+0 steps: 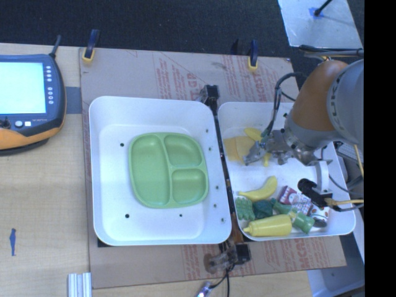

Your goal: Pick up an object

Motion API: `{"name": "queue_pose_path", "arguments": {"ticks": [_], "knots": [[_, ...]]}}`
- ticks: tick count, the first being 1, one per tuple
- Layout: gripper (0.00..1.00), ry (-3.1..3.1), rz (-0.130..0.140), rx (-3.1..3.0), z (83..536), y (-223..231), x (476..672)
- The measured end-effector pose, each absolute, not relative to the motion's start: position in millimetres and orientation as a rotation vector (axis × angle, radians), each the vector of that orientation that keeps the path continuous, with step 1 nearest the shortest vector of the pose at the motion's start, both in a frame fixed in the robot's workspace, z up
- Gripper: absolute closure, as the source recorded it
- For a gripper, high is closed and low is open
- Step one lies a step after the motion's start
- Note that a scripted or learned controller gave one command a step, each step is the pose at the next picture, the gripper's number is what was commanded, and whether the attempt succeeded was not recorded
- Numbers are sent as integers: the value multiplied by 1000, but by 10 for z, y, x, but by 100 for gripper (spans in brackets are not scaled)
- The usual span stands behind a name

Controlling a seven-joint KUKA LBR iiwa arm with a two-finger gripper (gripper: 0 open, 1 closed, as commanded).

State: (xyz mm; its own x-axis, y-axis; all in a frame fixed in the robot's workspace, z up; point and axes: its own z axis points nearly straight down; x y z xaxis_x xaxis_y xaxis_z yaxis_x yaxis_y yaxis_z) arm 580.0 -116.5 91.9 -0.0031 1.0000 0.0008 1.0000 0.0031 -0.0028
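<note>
Spanning the bench (pixel 55 184), two white bins sit side by side. A green divided plate (pixel 167 169) lies in the left bin (pixel 105 166). The right bin (pixel 346 224) holds toy food. The pincer (pixel 258 154) hangs over a yellow piece (pixel 237 147); I cannot tell its opening.

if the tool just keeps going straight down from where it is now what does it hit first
Most likely the pale yellow object lying in the right bin, since the tool sits right at its edge, above the banana. Depth is hard to judge from this slanted view, so it could land on bare bin floor beside it.
</note>
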Motion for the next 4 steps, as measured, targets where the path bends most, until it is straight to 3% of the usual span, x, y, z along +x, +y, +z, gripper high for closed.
{"name": "queue_pose_path", "arguments": {"ticks": [1,4], "knots": [[100,-2223,4,-2214,1019,-1175,5798],[100,-2222,6,-2211,1322,-1204,5797]]}}
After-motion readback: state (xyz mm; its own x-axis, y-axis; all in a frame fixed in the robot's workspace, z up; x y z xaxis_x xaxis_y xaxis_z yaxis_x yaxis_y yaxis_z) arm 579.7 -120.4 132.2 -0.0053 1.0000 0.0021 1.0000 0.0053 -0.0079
